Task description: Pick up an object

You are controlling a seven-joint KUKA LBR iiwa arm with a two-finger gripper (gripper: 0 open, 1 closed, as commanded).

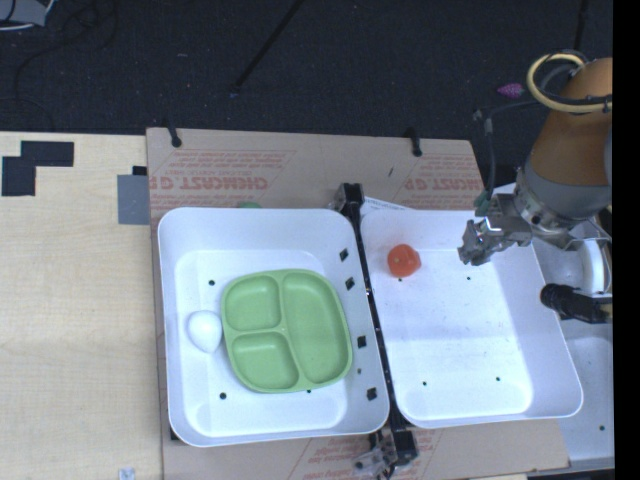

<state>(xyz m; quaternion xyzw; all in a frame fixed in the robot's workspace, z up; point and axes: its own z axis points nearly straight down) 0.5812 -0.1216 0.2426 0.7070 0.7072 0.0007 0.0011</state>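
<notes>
The left bin [190, 268] holds a green tray [287, 330] with a white egg [205, 330] touching its left edge; the right bin [480, 368] holds an orange ball [404, 260] near its top left; the gripper [478, 245] hangs over the bin's upper right, apart from the ball; I cannot tell how the jaws stand.

Left of the claw [484, 240], the right bin [470, 388] floor was wide open, just a small red ball [404, 260] in the way.
</notes>
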